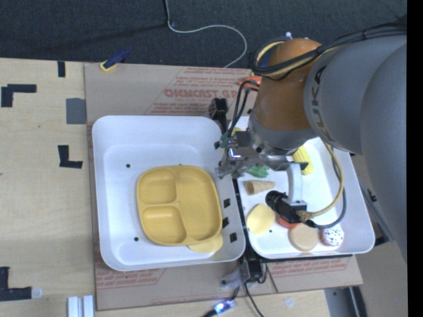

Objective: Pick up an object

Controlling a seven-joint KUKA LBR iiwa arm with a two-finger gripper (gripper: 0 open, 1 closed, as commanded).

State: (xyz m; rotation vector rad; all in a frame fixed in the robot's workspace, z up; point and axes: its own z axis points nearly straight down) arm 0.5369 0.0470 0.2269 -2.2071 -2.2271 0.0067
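Tool (246,164) low over right bin (350,243) near ice-cream cone (259,187), grip state unclear, nothing visibly lifted, pick not done.

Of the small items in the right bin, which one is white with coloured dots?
The small round white ball with coloured dots, in the right white bin's near-right corner. Beside it lie a plain tan disc and a plain yellow piece.

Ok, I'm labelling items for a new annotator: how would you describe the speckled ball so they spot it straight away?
Start at the right bin, under the arm. Go to its near right corner: the speckled ball sits there, beside a tan disc. It is the only white piece dotted with coloured specks.
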